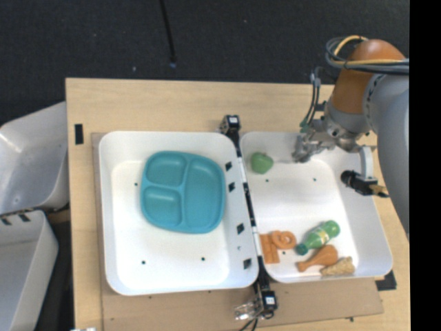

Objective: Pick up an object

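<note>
A dark, speckled floor surrounds a pale wooden bench [172,105] with a smooth, matte top. Off the bench's left edge stand white plastic containers [27,185] with rounded corners.

Taking the centre divider [242,192] where the two bins meet as the landmark: the left bin [124,267] lies on the divider's left, a shallow white glossy tray with rounded corners. In it, just left of the divider, sits a teal plate [183,192], smooth plastic, squarish with soft corners and moulded into three compartments.

The right bin [303,198] lies on the divider's right, of the same white plastic. Above its far corner, well right of the divider, is the grey arm [386,102] with its glossy orange band [355,71]. The gripper [304,150] hangs low over the bin's far edge; nothing is visible between its tips, and how far they are apart cannot be told.

Just right of the divider's far end lies a small round green fruit [261,162], close to the gripper yet apart from it. At the divider's near end a cluster rests: an orange ring-shaped toy [277,243] against the divider, then a green bottle-like piece [319,235], a tan drumstick shape [318,257] and a rough beige wedge [337,268].
</note>
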`<state>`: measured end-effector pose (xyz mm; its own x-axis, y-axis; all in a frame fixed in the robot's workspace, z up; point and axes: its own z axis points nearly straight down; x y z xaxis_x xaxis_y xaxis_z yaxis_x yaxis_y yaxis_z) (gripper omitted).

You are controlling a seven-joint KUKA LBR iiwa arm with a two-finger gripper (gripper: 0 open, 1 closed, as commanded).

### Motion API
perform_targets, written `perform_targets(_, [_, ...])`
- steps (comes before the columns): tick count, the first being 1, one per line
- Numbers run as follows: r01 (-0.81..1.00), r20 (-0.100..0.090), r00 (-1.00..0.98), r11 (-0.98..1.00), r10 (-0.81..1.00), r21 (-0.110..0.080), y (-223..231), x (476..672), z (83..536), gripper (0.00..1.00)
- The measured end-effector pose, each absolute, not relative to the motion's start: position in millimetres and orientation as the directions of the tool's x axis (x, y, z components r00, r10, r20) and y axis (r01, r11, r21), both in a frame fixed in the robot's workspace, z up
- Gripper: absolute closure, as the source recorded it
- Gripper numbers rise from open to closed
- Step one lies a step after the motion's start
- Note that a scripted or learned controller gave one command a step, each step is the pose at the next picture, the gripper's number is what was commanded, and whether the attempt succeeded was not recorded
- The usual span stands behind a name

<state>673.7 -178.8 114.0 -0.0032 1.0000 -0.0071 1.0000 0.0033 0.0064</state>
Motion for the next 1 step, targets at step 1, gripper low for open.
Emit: perform_targets(1, [1.000,-0.002,0.001,-0.001,1.000,0.008,-179.3,670.9,178.8,1.00])
